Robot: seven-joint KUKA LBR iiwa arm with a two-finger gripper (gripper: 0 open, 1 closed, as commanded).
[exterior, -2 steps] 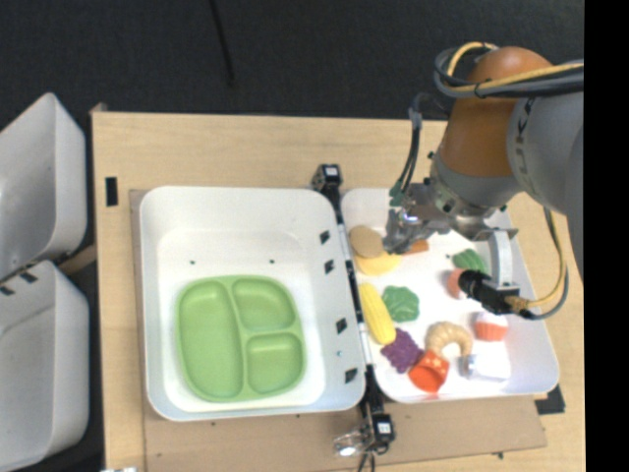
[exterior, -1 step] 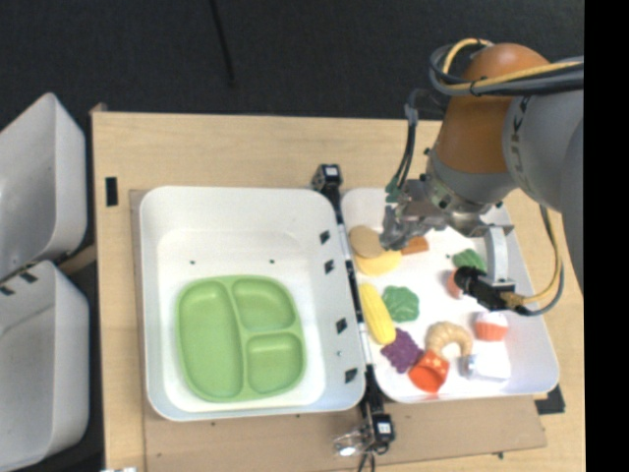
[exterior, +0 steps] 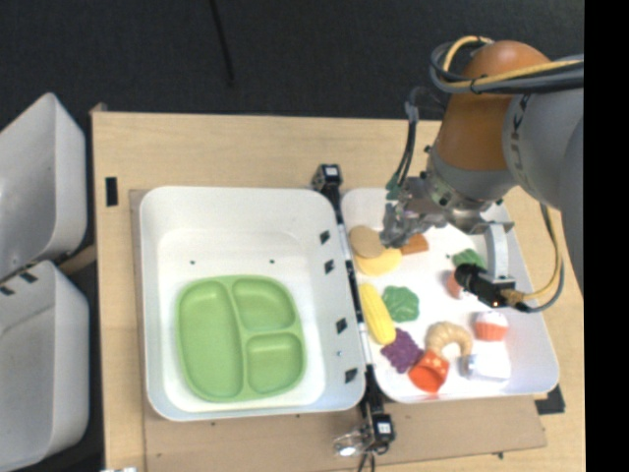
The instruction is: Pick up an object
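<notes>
Now we judge approach step: gripper low over right bin, just above yellow banana; fingers' state we cannot tell. Next move calls for descent onto banana, firm closing.

My right bin is crowded: corn, broccoli, grapes and croissant lie close together. The left bin has open floor behind the green tray.

You get bright, even overhead light: both white bins nearly wash out, shadows stay soft, and the whole frame looks slightly blurry.
</notes>
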